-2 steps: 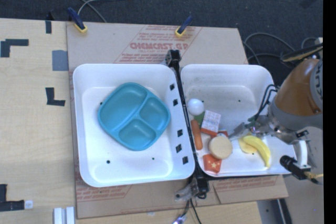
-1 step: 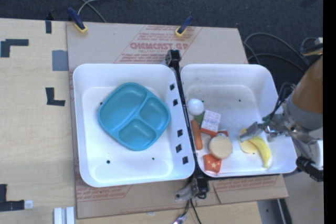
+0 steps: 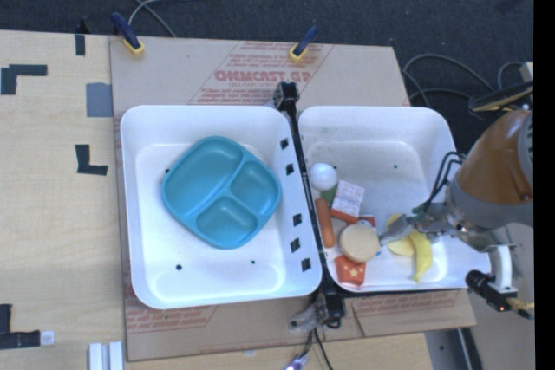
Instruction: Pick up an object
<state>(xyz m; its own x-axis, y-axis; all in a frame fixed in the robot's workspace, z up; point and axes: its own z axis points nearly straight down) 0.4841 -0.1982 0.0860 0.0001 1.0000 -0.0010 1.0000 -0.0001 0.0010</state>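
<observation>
A: Where is the pincer (image 3: 401,227) sitting right now?

B: It is hanging low in the right bin (image 3: 434,134), its tip reaching in beside the banana (image 3: 420,254) and the round bun (image 3: 358,242). I cannot tell whether it is released or clenched; nothing is showing between its tips, so I am not calling anything held

A: So which step is going on?

B: By my reading, it is closing in on a thing to pick, most likely the banana or the bun, both lying near the front wall of that bin

A: And around them?

B: A carrot (image 3: 326,223) is lying along the divider, a white ball (image 3: 323,177) above it, a red carton (image 3: 350,271) in front. The blue plate (image 3: 222,191) is resting in the left bin (image 3: 143,186)

A: What is the next move asking for?

B: Settling squarely over one thing, then gripping and lifting clear of its crowded neighbours
</observation>
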